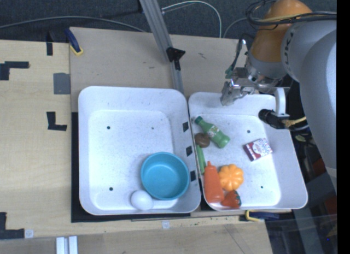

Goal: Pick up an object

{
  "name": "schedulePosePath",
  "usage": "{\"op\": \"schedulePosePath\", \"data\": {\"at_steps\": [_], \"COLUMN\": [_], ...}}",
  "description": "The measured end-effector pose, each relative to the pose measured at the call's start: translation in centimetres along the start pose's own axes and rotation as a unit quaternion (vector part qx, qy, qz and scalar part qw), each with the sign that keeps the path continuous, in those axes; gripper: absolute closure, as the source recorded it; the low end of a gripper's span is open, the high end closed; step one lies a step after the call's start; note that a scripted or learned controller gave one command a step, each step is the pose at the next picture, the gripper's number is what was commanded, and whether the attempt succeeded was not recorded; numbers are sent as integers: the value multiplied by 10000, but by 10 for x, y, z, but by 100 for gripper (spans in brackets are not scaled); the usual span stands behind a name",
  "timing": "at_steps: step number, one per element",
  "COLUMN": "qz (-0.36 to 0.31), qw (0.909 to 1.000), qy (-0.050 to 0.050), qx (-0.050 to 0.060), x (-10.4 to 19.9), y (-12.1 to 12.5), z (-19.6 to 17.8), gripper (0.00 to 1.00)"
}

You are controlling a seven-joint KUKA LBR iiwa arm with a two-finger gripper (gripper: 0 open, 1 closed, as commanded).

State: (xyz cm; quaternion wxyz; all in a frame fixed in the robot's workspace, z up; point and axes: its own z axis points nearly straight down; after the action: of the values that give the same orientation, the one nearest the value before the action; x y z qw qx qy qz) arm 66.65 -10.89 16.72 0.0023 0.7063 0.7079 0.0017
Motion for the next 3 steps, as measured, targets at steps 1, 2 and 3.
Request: {"op": "schedulePosePath", "data": {"at_steps": [1,2,3], "qz": [-1,0,-6], "qw": [10000,10000,10000], "qy": [2,0,4], "qx": [7,2,43], "x": [3,4,41], "y": [8,10,-12], "z": [-46,-97,-86], "gripper": [100,100,100]}}
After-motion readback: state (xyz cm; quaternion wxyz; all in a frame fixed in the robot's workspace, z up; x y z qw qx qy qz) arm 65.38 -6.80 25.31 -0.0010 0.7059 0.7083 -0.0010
